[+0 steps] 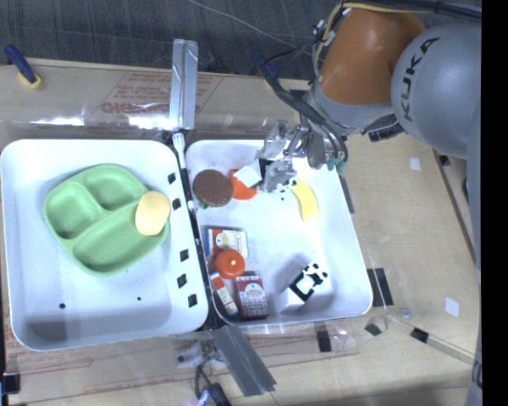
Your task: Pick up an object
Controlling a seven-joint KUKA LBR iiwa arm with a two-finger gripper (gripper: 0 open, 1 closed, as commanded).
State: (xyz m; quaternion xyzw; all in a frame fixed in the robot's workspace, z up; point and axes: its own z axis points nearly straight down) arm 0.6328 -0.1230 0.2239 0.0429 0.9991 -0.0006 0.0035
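Reaching in from the right, gripper [278,169] low over the right bin [343,265], by a brown disc [212,188] and a banana [305,201]. Green plate [97,218] in the left bin [34,286]. Tan bench [415,252] under both.

worktop [406,227]: pale wooden surface, seen at a slant, with short dark tape marks near its right and near edges
left bin [25,252]: shallow, white, sits toward the worktop's left edge
right bin [343,269]: shallow, white, sits just beside the left bin, toward the worktop's middle
divider [184,83]: grey metal strip running from the far edge to the near edge between the two bins
clear sheet [127,100]: red-printed plastic lying along the far edge behind the bins
clamp [21,66]: blue and yellow, at the far left corner
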